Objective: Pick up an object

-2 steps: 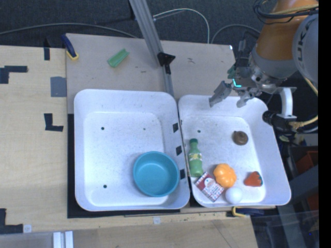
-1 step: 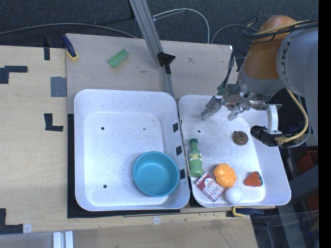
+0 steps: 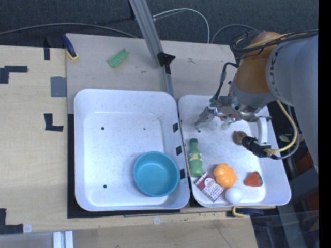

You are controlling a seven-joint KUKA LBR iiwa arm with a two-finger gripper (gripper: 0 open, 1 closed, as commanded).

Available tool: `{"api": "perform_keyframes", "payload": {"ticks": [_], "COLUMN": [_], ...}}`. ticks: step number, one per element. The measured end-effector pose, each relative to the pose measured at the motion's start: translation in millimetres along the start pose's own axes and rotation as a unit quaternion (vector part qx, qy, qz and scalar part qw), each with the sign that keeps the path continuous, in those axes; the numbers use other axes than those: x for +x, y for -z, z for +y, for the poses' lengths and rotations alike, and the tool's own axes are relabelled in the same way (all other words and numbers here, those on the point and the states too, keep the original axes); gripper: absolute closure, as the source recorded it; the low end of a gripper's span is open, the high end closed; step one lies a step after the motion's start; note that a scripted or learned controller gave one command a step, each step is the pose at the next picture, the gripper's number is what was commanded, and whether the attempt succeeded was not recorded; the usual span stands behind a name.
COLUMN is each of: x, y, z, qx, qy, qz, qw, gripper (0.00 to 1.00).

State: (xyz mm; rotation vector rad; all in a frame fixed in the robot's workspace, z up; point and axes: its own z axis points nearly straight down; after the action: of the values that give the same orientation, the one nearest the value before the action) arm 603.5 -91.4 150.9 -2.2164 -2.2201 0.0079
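Item 1: green bottle [image 3: 195,158], lying along the left wall of the right bin [image 3: 279,192], cap end toward the top of the view. Judged the likeliest pick, being the thing nearest the tool. Probably light hollow plastic, stiff, smooth and apt to roll; best taken across the body at mid-length, fingers straddling its narrow width, not at the neck

Item 2: gripper [image 3: 204,119], held above the upper part of the right bin, just beyond the bottle's cap end and apart from it. One dark finger [image 3: 202,118] juts leftward; whether the pincer is spread or closed cannot be told, and nothing is seen in it

Item 3: orange fruit [image 3: 225,175], rounded, near the bin's lower edge; likely a light toy, prone to slip from flat pads

Item 4: white ball [image 3: 234,195], touching or just below the orange fruit

Item 5: red-and-white packet [image 3: 209,186], flat, just left of the orange fruit; hard to get under

Item 6: red piece [image 3: 253,179], small, right of the orange fruit

Item 7: blue bowl [image 3: 155,173], upright in the lower right corner of the left bin [image 3: 103,102]
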Motion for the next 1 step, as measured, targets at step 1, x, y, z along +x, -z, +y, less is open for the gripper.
{"api": "perform_keyframes", "payload": {"ticks": [1], "x": [-8.0], "y": [-58.3], "z": [-6.6], "qx": [0.001], "qy": [-0.001], "qz": [0.0], "qw": [1.0], "gripper": [0.0]}}
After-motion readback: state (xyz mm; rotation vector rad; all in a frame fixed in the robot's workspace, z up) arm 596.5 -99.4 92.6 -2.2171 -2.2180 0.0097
